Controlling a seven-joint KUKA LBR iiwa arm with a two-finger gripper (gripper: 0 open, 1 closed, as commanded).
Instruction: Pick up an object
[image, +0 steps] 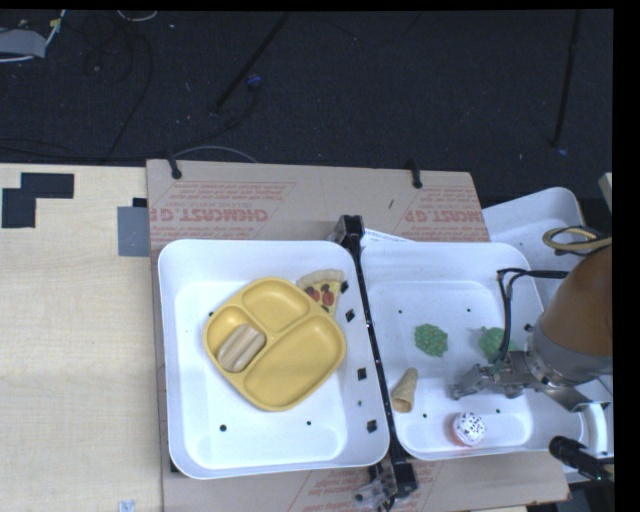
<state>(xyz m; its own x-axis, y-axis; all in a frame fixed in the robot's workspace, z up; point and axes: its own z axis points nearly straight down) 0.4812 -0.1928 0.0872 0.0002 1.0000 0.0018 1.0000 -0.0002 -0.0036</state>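
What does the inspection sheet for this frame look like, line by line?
Surface: two white bins side by side, left bin and right bin, on a cardboard sheet.
Job's things: right bin holds green piece, second green piece, cone, white speckled ball.
Clutter: left bin holds yellow divided plate with a tan roll; pizza slice at its rim.
Grippers: gripper low over the right bin, nothing seen held.
Cables: black cable along the arm.
Surroundings: dark floor, wooden bench.
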